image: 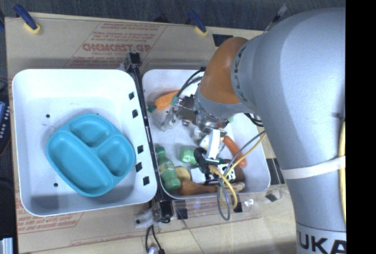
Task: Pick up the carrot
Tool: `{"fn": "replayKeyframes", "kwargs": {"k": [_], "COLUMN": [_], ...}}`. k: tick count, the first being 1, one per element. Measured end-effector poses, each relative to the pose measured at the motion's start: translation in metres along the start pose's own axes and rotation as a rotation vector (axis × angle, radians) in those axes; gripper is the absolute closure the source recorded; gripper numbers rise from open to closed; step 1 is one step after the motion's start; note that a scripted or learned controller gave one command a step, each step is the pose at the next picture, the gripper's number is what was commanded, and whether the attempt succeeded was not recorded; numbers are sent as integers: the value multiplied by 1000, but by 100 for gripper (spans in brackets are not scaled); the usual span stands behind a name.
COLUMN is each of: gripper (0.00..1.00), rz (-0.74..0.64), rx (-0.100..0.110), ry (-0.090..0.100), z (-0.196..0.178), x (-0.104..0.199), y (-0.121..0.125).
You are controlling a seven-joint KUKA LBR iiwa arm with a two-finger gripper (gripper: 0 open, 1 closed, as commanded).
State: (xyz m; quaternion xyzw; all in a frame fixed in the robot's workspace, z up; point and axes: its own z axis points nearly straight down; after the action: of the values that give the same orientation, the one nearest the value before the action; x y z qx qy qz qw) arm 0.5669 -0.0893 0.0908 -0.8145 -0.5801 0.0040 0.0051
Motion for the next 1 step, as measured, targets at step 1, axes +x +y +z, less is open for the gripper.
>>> {"fn": "replayKeyframes", "kwargs": {"k": [1], "gripper": [0], "rz": [104], "rx": [-16], "ry": [6], "z": [-108], "x": [67], "y": [70]}}
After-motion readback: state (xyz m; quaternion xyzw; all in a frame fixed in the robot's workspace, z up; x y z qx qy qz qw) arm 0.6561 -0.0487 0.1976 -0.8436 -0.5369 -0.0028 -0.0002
